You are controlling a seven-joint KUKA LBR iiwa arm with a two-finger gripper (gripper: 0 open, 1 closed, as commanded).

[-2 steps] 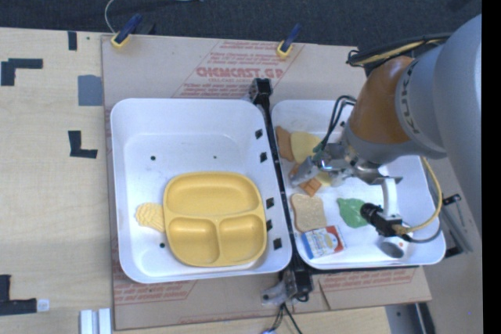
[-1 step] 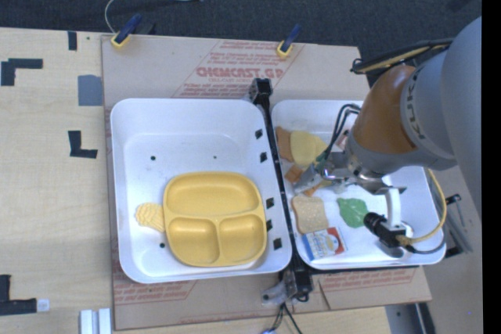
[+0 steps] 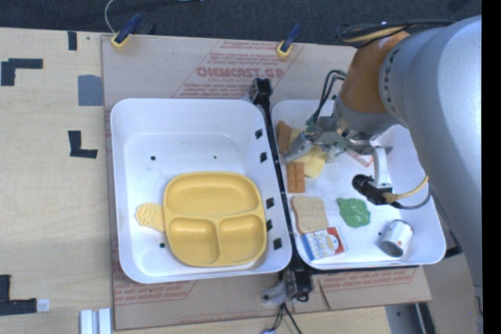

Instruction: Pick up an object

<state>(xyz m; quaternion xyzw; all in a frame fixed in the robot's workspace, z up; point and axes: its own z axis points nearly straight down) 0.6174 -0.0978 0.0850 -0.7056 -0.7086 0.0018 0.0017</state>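
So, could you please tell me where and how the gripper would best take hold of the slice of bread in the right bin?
The bread slice lies flat on the right bin floor, so coming straight down from above looks best. Grip across its narrower width, on the two long side edges. A carton sits close at its lower end and an orange strip near the top, leaving the sides freer.

yellow lump (image 3: 313, 165) | right bin (image 3: 423, 242), upper left | beside orange cracker strip (image 3: 295, 177) | under hand (image 3: 311, 138)

Two white bins (image 3: 125, 168) (image 3: 419, 160). One yellow tray (image 3: 213, 217). One corn piece (image 3: 149, 216). One toast slice (image 3: 310, 213). One green item (image 3: 354, 211). One carton (image 3: 322, 244). One cup (image 3: 394, 237). Two clamps (image 3: 124, 34) (image 3: 288, 41).
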